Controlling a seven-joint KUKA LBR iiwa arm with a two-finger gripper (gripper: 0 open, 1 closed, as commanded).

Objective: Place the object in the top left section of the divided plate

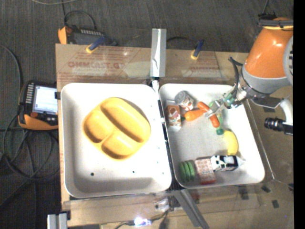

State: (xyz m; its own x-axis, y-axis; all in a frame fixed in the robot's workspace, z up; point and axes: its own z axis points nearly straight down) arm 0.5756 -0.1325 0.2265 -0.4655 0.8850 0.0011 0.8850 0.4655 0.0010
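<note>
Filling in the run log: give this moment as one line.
gripper: above right bin, by carrot | yellow divided plate: left bin, nothing on it | step: no object placed yet

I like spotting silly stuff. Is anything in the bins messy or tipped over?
A little. The yellow divided plate sits turned at a slant in the left bin. In the right bin, the small can lies on its side among the toy food, which is scattered loosely. Nothing looks spilled or broken.

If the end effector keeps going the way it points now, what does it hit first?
Probably the small carrot. The end effector hangs over the right bin, angled down and left, with that carrot just beyond its tip and the larger carrot next. Height above them is unclear.
</note>
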